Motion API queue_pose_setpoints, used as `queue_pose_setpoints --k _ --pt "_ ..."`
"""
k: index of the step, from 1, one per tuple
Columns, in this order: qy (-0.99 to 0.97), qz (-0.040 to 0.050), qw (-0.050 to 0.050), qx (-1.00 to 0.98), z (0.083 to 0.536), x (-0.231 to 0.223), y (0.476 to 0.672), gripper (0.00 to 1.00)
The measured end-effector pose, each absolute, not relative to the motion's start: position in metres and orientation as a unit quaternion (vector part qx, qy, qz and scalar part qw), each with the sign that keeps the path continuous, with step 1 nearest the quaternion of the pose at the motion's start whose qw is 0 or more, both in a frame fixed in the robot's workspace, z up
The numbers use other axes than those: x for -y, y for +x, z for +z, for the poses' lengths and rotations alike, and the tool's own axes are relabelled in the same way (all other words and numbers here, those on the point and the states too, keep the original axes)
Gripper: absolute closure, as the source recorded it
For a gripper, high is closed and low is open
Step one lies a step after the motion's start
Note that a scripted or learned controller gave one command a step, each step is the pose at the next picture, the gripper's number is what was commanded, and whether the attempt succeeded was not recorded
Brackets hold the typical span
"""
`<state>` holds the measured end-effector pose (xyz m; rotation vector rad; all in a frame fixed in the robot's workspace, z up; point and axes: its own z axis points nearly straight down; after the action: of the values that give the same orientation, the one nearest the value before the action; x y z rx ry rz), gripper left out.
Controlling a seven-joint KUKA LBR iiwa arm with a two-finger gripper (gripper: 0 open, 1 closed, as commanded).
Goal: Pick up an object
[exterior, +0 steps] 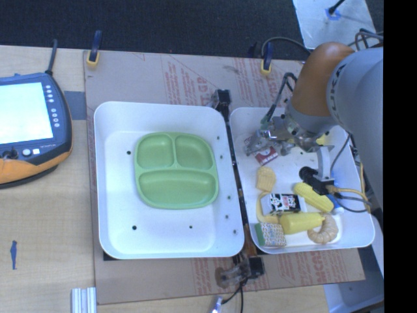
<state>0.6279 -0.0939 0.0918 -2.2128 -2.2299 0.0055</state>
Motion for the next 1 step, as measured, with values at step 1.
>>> queue_pose_setpoints --k 1 --pt "-0.705 0.0005 0.001 0.709 0.0923 0.1012 0.6566 0.00"
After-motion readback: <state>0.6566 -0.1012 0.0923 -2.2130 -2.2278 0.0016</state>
